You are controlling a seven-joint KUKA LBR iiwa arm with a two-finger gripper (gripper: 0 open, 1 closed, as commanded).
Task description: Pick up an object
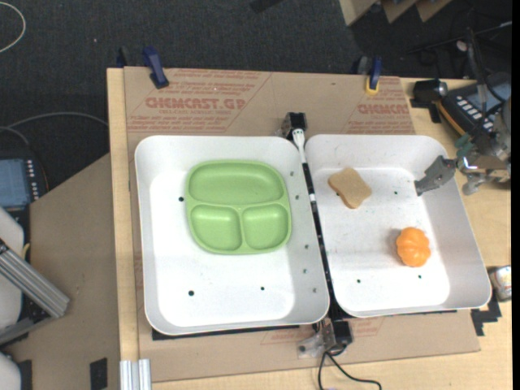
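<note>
In the right bin [455,218], you have the orange [413,246] and a toast slice [350,188] lying apart; the gripper [435,175] hangs over its far edge, grip state unclear.

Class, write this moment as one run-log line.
pincer: over right bin's far right edge, nothing held | right bin: toast piece, orange fruit | left bin: green divided plate

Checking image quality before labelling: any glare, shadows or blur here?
Camera view: even light, mild sheen on the left bin; soft shadows beside the orange fruit and toast piece; the tool at the right bin's edge looks slightly soft.
</note>
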